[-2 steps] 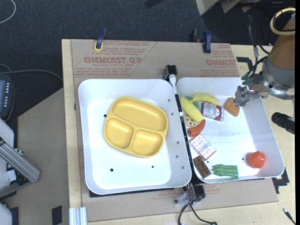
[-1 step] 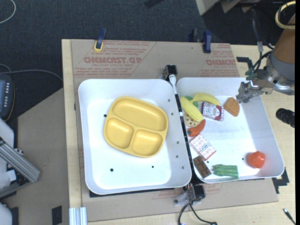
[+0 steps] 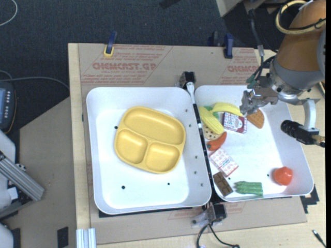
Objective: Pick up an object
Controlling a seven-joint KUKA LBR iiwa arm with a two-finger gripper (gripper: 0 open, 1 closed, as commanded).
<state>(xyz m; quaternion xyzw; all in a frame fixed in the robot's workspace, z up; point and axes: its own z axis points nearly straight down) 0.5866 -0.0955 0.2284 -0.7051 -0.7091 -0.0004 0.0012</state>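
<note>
My gripper (image 3: 250,105) hangs over the back part of the right bin (image 3: 295,154), coming in from the right. Just below it lies a brown, bread-like piece (image 3: 256,120). A small red and white packet (image 3: 233,122) sits to the gripper's lower left, beside a yellow banana (image 3: 226,108) and a yellow corn cob (image 3: 209,120). Further forward are a red-orange pepper (image 3: 216,140), a patterned card (image 3: 224,163), a brown chocolate bar (image 3: 222,184), a green vegetable (image 3: 249,188) and a red tomato (image 3: 282,175).
The left bin (image 3: 103,138) holds a yellow divided plate (image 3: 150,139). A black cylindrical part (image 3: 297,132) of the arm sticks out over the right bin's right side. Clamps (image 3: 109,45) sit at the board's back edge.
</note>
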